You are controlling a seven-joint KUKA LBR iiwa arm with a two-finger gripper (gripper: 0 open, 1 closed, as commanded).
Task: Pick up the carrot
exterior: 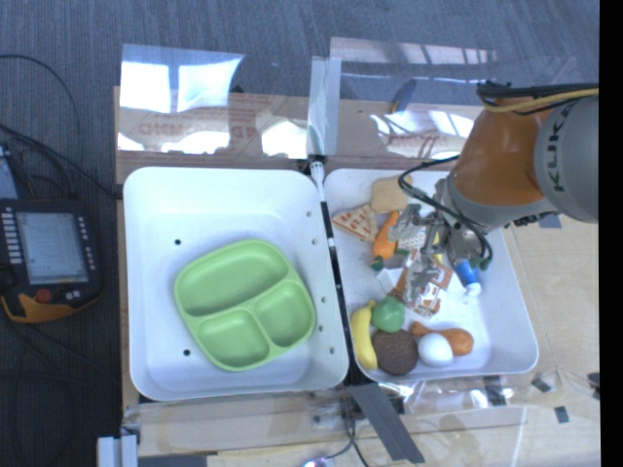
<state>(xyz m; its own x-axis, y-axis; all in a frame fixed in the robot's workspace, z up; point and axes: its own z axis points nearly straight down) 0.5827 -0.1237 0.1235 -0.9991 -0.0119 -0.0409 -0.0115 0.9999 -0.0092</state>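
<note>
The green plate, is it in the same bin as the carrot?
No. The green plate lies in the left bin, while the carrot lies in the right bin among the other toy food.

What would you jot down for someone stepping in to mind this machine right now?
Tool: low in the right bin, among the toy food; whether it is open or shut cannot be told.
Carrot: lies in the right bin's upper left part, just left of the tool, not seen held.
Nearby: banana, green fruit, brown piece, egg.
Green divided plate: in the left bin.
Done: nothing yet. Left: grasp and lift the carrot.
</note>
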